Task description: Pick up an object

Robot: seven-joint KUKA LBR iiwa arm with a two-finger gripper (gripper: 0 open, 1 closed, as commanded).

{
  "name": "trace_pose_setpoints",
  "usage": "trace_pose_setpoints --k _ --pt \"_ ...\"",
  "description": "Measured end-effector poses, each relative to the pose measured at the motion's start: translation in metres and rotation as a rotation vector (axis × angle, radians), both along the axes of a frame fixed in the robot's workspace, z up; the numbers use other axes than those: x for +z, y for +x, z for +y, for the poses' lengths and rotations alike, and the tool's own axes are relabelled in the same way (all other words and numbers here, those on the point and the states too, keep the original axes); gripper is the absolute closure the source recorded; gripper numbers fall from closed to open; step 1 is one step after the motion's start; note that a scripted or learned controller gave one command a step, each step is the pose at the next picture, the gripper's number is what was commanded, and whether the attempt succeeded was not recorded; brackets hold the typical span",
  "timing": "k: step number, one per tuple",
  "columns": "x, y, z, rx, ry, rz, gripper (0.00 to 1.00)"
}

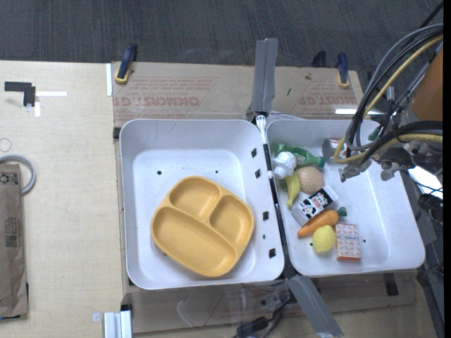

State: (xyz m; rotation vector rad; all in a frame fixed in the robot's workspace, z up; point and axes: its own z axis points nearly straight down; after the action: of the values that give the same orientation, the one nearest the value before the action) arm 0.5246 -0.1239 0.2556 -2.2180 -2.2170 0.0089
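Pale wooden bench [63,189] — dark carpet [211,13] beyond

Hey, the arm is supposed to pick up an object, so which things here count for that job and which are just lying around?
For the job:
gripper over the right bin
carrot
lemon
small carton
banana
brown ball
black and white packet

Just lying about:
yellow divided plate in the left bin
brown bag
blue clamps
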Motion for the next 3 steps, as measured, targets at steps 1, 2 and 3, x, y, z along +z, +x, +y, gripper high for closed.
trace_pose_setpoints --k 1,2,3 --pt "-0.146 -0.044 0.000 -0.043 0.001 0.000 0.00" --pt "-0.160 -0.043 0.020 0.151 -0.008 -0.018 0.00" --pt "-0.153 -0.041 0.018 0.147 -0.012 -0.022 1.00"
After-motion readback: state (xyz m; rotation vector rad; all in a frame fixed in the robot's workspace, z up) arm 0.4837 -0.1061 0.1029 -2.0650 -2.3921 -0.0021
